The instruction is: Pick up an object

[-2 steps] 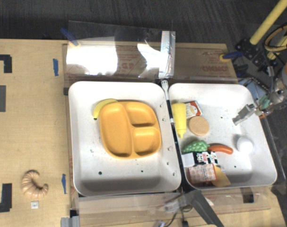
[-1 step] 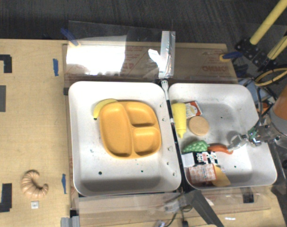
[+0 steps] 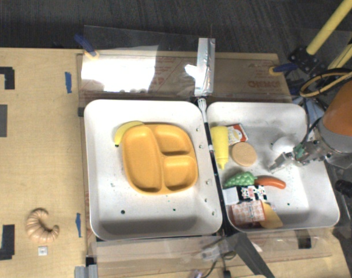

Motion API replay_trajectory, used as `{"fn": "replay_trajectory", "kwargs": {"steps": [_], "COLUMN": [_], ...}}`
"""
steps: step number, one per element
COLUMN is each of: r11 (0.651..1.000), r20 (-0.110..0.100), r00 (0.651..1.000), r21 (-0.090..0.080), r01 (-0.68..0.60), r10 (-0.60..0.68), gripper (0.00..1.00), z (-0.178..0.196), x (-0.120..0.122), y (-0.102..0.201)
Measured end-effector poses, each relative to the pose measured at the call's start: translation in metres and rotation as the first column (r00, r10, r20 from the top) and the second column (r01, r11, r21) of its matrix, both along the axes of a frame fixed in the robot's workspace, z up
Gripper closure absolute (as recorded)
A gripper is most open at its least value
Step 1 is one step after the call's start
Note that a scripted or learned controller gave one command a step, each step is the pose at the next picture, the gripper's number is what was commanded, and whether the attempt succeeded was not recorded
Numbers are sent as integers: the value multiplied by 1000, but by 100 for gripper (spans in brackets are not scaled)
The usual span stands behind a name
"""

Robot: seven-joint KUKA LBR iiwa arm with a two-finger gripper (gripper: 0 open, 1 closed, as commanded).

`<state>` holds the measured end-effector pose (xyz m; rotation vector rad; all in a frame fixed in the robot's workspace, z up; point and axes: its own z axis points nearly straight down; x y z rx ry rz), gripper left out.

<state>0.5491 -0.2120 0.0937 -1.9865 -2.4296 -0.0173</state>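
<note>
My gripper (image 3: 278,162) reaches in from the right and hangs over the right bin (image 3: 315,204), above bare floor. It is just above the red-orange sausage-shaped toy (image 3: 271,183) and to the right of the round tan disc (image 3: 243,154). Along that bin's left wall lies a yellow bottle (image 3: 220,145) with a red-and-white packet (image 3: 238,133) beside it. Lower down are a green toy (image 3: 239,180), a small printed box (image 3: 251,193) and a clear-wrapped packet (image 3: 248,213). I see nothing held in the gripper.
The left bin (image 3: 100,172) holds an orange divided tray (image 3: 158,158) with a banana (image 3: 124,130) poking out from under its top left corner. A tan curled toy (image 3: 42,226) lies on the bench at lower left. Cables and a yellow pole (image 3: 332,22) stand at upper right.
</note>
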Motion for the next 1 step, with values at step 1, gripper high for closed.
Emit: {"fn": "replay_trajectory", "kwargs": {"steps": [1], "r11": [988], "r20": [32], "r00": [988], "r21": [-20], "r01": [154], "r10": [-154], "gripper": [0], "z": [-1], "x": [-60], "y": [47]}}
